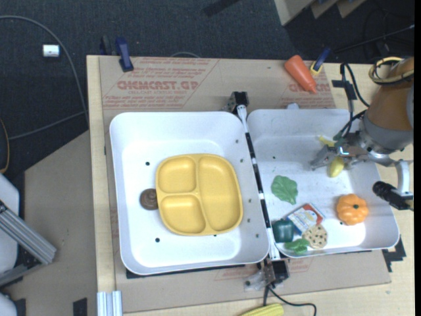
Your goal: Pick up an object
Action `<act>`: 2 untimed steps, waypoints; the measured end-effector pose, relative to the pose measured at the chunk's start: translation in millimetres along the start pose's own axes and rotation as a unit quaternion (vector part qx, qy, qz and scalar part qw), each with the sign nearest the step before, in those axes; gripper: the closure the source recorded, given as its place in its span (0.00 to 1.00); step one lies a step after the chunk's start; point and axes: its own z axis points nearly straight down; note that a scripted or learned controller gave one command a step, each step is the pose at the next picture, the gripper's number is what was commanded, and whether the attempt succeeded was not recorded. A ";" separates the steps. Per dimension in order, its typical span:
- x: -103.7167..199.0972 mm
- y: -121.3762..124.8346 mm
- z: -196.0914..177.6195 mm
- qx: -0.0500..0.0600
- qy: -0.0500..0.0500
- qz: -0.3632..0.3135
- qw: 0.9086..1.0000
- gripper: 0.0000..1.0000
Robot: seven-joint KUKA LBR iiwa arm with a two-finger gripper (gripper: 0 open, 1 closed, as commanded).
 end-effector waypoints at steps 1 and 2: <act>-0.3 1.3 -11.1 -0.002 -0.001 0.000 1.000 1.00; 81.8 40.9 -2.1 -0.001 0.000 -0.001 1.000 1.00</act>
